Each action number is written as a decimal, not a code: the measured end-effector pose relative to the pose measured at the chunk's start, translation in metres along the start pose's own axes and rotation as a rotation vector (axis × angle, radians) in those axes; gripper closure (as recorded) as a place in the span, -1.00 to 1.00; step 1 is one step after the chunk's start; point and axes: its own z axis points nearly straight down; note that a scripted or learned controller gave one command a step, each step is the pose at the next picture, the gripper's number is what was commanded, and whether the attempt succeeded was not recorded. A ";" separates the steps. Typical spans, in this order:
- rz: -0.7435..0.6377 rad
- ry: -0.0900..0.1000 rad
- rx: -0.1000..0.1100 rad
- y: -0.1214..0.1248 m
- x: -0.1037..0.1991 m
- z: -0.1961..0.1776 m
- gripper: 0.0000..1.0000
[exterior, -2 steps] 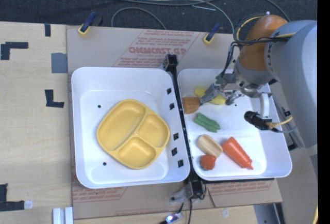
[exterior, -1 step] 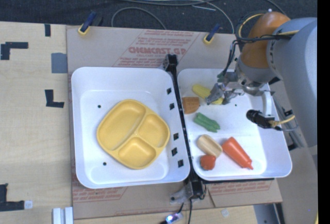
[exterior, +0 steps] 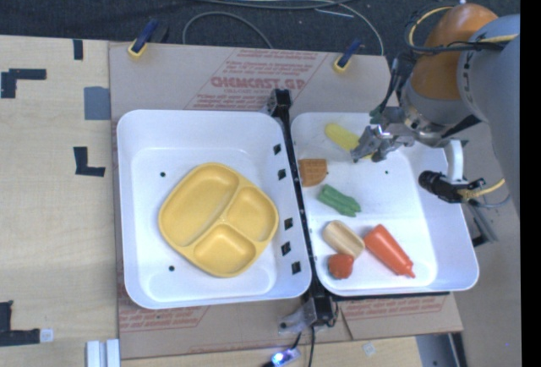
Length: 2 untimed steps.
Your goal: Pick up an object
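The right bin [exterior: 439,213] holds several toy foods: a yellow piece [exterior: 341,135] at the back, a brown block [exterior: 312,172] by the divider, a green pepper-like piece [exterior: 339,200], a tan bun [exterior: 342,238], a small red piece [exterior: 340,266] and an orange carrot [exterior: 389,249]. My gripper [exterior: 372,147] hangs over the back of this bin, just right of the yellow piece and a little apart from it. Nothing shows between its fingers.
The left bin [exterior: 139,188] carries a yellow divided plate [exterior: 218,218]. A black divider with clips [exterior: 292,188] separates the bins. Cables run across the dark floor behind the bench. The arm's grey body and orange band [exterior: 452,44] stand above the right bin's back right corner.
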 end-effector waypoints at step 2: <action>-0.001 -0.001 -0.005 0.003 0.006 -0.116 1.00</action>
